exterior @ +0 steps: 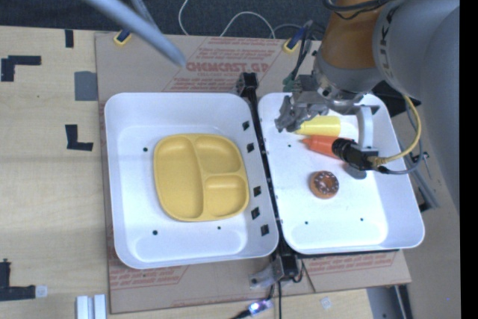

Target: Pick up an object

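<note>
- Down at the working end, the grey two-finger gripper (293,118) sits low over the back left part of the right-hand shallow white bin (388,224), close to the divider between the bins; its fingers merge into dark metal from this angle, so whether they are spread or closed I cannot tell, and nothing is plainly seen between them.
- Just beside the gripper, toward the view's right, lies a pale yellow elongated plastic piece (320,125), its long axis running roughly left to right across the bin, with its near end touching or almost touching the gripper; which of the two I cannot say.
- Directly below that piece, toward the camera, is an orange tapered carrot-like toy (323,145), lying nearly parallel to the yellow one and touching it or just apart.
- Further toward the camera is a small round brown doughnut-shaped toy (324,184), clear of the other two and well apart from the gripper.
- A black cylindrical fitting with a cable (351,154) hangs from the arm's wrist over the orange toy's right end.
- Judging by position, the yellow piece is the likeliest target: it lies rightward of the gripper, so a grasp would call for a short shift to the right and closing across its short width.
- Count in the right bin: three loose things, one of each.
- The left-hand shallow white bin (123,160) holds one yellow three-compartment plastic tray (200,177), well apart from the gripper.
- One arm, one gripper.
</note>
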You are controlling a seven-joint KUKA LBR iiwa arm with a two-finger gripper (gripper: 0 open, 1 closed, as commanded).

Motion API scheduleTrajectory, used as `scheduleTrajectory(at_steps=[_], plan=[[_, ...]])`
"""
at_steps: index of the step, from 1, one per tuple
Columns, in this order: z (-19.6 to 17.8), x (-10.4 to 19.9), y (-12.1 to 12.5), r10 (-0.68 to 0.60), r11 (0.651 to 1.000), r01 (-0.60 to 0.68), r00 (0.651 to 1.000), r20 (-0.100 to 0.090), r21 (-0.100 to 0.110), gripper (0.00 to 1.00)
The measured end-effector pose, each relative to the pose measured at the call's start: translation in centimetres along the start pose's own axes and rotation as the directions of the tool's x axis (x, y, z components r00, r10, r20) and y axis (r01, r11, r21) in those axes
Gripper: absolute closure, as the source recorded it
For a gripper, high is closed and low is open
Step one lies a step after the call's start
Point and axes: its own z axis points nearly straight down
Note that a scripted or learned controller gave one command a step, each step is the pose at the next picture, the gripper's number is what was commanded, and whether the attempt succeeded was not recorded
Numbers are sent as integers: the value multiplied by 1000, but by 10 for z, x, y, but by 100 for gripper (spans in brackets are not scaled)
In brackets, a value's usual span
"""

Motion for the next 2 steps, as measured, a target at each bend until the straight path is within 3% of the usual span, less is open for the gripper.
scheduleTrajectory(at_steps=[2], plan=[[19,110,-3,-1,1000,1,1000,0,1,100]])
